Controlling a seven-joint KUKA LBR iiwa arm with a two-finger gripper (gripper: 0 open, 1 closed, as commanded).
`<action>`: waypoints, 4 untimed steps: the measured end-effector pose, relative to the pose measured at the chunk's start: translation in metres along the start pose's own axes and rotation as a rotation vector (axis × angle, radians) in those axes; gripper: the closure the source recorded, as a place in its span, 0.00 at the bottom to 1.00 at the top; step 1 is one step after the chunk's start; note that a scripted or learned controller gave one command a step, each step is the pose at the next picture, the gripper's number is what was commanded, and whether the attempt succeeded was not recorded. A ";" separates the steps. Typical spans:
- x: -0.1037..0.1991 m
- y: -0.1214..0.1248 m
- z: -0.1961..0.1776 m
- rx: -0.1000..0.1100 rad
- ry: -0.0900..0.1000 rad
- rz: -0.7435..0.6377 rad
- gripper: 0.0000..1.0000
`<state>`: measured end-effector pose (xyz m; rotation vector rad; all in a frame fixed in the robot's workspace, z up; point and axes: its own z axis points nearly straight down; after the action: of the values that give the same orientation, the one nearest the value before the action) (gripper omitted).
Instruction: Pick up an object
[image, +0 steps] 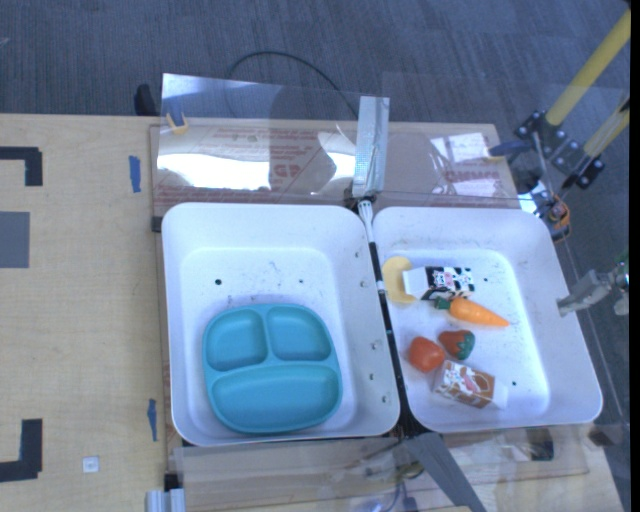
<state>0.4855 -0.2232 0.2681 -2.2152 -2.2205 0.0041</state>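
Two shallow white bins sit side by side on the bench. The left bin holds a teal divided plate with three compartments, lying flat toward the near side.

The right bin holds a cluster of small objects near its middle. A yellow banana-shaped toy lies close to the divider between the bins. Just beside it is a small black-and-white patterned item. An orange toy carrot lies just below that, pointing right. Nearer the front, a red tomato-like toy and a strawberry-like toy sit touching or nearly so. A small printed carton lies tilted below them.

The gripper's position and how far it is open cannot be told from this view; grey metal parts at the right edge are too unclear to identify
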 end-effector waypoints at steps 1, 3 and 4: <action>0.047 -0.004 0.178 -0.004 -0.001 -0.104 0.00; 0.046 0.077 0.173 -0.015 -0.006 -0.067 1.00; 0.048 0.086 0.047 -0.010 -0.004 0.099 1.00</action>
<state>0.5712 -0.1750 0.2209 -2.3300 -2.1146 -0.0028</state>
